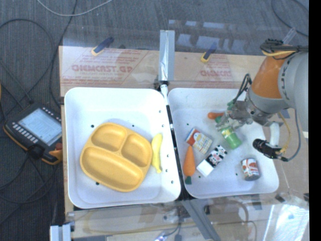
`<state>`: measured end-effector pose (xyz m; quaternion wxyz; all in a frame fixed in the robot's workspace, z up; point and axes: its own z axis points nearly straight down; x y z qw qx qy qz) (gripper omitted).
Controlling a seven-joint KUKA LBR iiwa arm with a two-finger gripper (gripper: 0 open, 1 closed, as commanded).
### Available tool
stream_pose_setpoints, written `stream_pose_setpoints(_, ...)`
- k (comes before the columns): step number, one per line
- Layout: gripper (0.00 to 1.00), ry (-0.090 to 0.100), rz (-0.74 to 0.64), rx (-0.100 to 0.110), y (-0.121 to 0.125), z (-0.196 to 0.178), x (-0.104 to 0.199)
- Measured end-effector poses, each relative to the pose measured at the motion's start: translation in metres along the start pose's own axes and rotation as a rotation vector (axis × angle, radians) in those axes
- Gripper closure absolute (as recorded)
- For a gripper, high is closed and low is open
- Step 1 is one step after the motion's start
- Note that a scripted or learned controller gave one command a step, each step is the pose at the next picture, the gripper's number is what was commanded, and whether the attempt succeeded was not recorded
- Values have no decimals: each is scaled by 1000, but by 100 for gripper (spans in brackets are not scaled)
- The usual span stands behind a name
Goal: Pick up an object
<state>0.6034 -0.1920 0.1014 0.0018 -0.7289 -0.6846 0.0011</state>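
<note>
Under gripper (228,126): green bottle (232,138), diagonal.

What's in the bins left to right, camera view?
Yellow divided plate → banana → carrot → small carton → black-and-white box → green bottle, below the gripper → can.

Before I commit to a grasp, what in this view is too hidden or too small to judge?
- End effector: its tips sit low over the green bottle, blocked by the wrist; open or shut is unclear.
- Green bottle: top covered by the end effector.
- Orange piece: partly behind the end effector.
- Can and small carton: labels too small to read.
</note>
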Motion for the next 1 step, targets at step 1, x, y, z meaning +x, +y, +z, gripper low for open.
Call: stream_pose_setpoints(1,100,-3,43,-2,15,-120,37)
